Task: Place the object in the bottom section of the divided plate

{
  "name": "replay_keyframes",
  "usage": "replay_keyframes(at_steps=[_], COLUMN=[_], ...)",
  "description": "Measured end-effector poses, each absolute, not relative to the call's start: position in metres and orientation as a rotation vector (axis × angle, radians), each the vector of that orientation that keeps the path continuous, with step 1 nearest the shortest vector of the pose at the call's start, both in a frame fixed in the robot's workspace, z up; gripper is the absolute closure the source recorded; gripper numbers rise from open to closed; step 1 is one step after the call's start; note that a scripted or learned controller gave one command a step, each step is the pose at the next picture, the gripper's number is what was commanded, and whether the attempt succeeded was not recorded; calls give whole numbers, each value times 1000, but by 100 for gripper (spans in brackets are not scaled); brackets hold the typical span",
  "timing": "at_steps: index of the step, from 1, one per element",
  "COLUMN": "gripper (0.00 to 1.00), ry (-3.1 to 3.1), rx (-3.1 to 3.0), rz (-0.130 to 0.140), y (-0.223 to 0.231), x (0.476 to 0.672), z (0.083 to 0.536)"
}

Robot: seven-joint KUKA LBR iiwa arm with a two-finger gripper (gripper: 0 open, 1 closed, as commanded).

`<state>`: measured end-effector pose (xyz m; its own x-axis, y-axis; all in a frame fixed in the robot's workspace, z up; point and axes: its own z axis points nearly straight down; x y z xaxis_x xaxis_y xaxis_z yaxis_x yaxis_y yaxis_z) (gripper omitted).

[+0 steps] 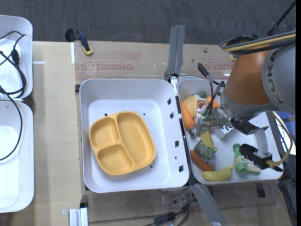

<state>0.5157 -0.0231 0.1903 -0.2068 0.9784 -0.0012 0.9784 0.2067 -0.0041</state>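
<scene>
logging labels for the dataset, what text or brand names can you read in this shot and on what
Red print on the cardboard sheet behind the bins, upside down from this view: seems to read "CHEMCO'S", with "GE" at its left end; faded, so uncertain.
More red print on the same sheet to the right: too faint to read.
Green packet and green bottle labels: too small to read.
Divided plate: no text.

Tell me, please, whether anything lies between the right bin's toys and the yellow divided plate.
Yes: the two bins' adjoining walls stand between the toy pile and the divided plate. The plate's sections hold nothing visible.
</scene>
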Motion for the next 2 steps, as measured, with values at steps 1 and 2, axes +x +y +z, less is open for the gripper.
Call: replay_keyframes(at_steps=[1, 2], gripper=[100, 100], ry=[-2676, -2783], rx=[-1644, -1455], rz=[4, 4], y=[57, 121], x=[524, 569], z=[191, 140])
